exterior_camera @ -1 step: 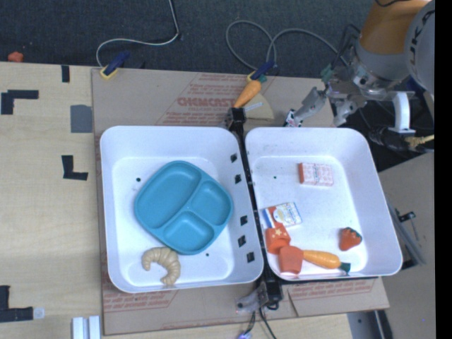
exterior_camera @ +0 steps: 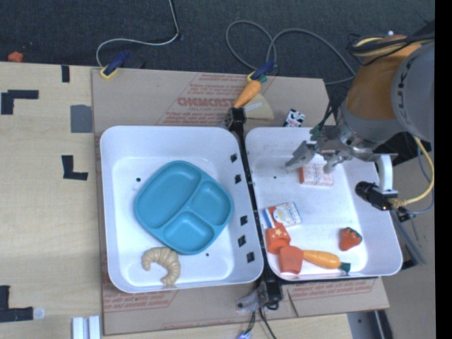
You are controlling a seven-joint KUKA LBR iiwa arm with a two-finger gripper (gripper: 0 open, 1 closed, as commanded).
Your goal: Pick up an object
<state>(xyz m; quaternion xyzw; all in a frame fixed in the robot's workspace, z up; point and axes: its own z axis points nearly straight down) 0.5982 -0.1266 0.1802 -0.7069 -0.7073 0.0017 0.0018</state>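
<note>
My gripper (exterior_camera: 314,159) hangs over the far part of the right bin (exterior_camera: 367,221), its grey fingers spread apart with nothing between them. Just under and right of it lies a small pink-and-white packet (exterior_camera: 317,176). Nearer the front of the same bin are a white carton with a red end (exterior_camera: 282,215), an orange-red cup (exterior_camera: 285,252), a toy carrot (exterior_camera: 322,259) and a red strawberry (exterior_camera: 349,239).
The left bin (exterior_camera: 116,182) holds a blue divided plate (exterior_camera: 184,206) and a beige croissant (exterior_camera: 162,262). Behind the bins on the cardboard lie another toy carrot (exterior_camera: 246,92), a pale wedge (exterior_camera: 259,109) and a small black-and-white item (exterior_camera: 295,119). Cables run across the dark floor.
</note>
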